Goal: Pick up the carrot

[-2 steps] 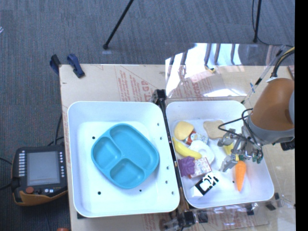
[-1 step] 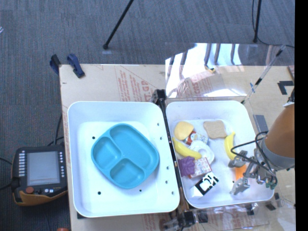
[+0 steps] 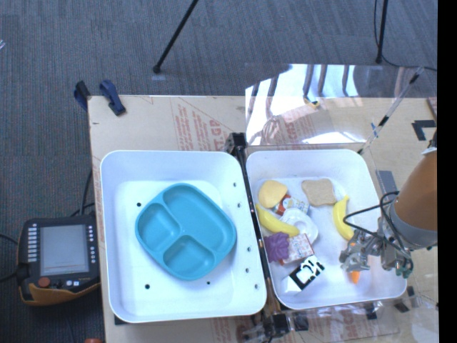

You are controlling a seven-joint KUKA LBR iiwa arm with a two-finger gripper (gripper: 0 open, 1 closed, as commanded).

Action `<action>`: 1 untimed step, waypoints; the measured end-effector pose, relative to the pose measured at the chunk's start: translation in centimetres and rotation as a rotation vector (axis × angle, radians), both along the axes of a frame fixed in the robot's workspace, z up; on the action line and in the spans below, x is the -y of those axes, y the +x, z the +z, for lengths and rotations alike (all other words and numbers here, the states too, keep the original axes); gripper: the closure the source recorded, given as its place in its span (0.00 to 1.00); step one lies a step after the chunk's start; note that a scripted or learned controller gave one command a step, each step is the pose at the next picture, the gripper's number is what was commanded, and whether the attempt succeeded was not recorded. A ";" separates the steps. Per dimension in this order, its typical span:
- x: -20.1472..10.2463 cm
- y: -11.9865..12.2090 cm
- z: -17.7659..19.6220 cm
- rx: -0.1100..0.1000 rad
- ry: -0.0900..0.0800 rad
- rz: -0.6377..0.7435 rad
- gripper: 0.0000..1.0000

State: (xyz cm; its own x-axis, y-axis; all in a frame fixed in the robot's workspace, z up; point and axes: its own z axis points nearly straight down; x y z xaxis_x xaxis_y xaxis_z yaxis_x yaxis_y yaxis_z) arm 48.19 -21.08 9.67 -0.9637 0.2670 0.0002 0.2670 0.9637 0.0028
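Tool (image 3: 355, 260) over one carrot (image 3: 355, 276), finger state unclear, two bananas (image 3: 342, 218), one blue plate (image 3: 186, 230).

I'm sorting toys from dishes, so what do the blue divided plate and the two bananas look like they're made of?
The blue divided plate looks like moulded plastic: one even turquoise colour, smooth, with rounded compartment walls and a soft sheen. The two bananas look like toy plastic or rubber: flat bright yellow with no spots or marks, though at this size I cannot be sure.

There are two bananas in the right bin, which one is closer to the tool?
The banana by the bin's right side, standing nearly upright in the view just below the bread slice. It lies just up-left of the tool; the other banana sits nearer the bin's left wall.
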 end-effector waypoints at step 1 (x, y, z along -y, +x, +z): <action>-7.7 -0.5 -1.0 -0.002 0.002 0.228 1.00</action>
State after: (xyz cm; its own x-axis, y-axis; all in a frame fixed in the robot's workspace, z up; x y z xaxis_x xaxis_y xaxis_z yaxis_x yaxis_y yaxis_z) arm 47.64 -13.42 8.64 -0.9991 0.0420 0.0024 0.0420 0.9991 0.0041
